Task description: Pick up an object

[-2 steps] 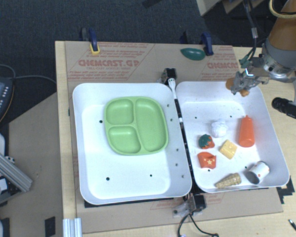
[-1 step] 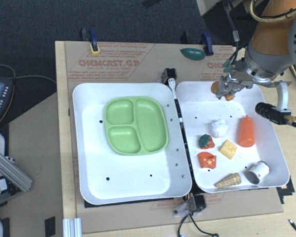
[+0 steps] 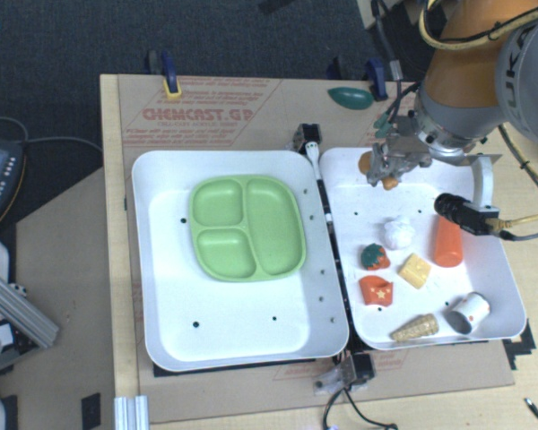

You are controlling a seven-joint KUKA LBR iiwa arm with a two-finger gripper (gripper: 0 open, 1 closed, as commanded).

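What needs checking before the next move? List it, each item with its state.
1. Gripper over the right bin: ok, at its far end.
2. Something under the gripper: ok, a small orange-brown object sits right at the fingertips.
3. Object held between the fingers: cannot tell.
4. Other objects away from the gripper: ok, the white lump, orange cylinder, yellow block and red piece lie nearer the camera.
5. Green divided plate in the left bin: ok, apart from the arm.
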